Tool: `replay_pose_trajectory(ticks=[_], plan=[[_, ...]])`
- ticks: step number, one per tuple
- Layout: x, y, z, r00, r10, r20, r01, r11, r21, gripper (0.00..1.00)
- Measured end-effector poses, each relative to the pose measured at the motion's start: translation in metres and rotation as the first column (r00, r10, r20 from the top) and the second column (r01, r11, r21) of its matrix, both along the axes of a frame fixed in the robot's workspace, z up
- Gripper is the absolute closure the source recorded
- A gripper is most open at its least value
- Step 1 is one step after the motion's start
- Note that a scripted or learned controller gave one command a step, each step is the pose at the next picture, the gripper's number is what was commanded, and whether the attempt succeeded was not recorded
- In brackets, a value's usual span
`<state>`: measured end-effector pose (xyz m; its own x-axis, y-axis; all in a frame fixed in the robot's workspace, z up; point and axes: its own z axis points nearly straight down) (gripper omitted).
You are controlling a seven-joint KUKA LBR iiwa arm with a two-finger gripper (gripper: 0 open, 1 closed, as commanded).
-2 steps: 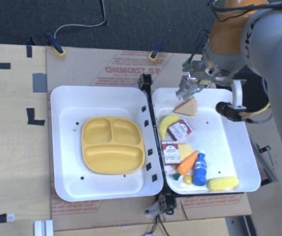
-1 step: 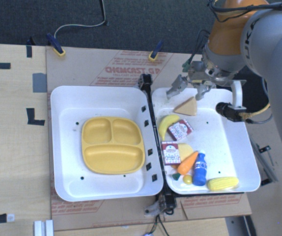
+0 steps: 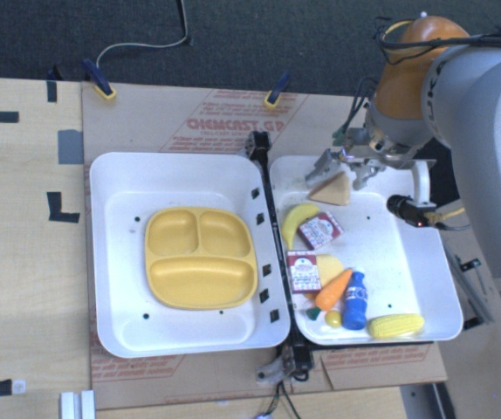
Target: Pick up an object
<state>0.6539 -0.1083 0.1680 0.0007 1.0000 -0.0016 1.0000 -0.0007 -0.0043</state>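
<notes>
My gripper (image 3: 338, 178) hangs over the far left corner of the right bin (image 3: 416, 260). Its two fingers (image 3: 318, 169) stand on either side of a tan wedge-shaped piece (image 3: 335, 191), whose tip reaches up between them. The gripper is shut on this wedge. In front of it in the same bin lie a yellow banana (image 3: 295, 220), a red packet (image 3: 319, 230), a red-and-white box (image 3: 304, 272), an orange carrot (image 3: 333, 290), a blue bottle (image 3: 354, 301) and a yellow corn cob (image 3: 396, 326).
The left bin (image 3: 115, 234) holds a yellow divided plate (image 3: 201, 257). A black divider (image 3: 268, 234) runs between the bins. The arm's orange band (image 3: 416, 64) and grey body fill the upper right. A cable and yellow clamps lie behind the bins.
</notes>
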Motion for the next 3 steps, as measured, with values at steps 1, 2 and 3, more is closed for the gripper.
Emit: replay_pose_trajectory(ticks=[1,2,3], plan=[[0.015,-0.029,-0.082,1.0,0.001,0.007,-0.001,1.0,-0.001,0.0],[0.015,0.006,-0.083,1.0,0.003,0.006,-0.003,1.0,0.0,0.0],[0.015,0.006,-0.072,1.0,0.004,0.007,-0.004,1.0,-0.001,1.0]])
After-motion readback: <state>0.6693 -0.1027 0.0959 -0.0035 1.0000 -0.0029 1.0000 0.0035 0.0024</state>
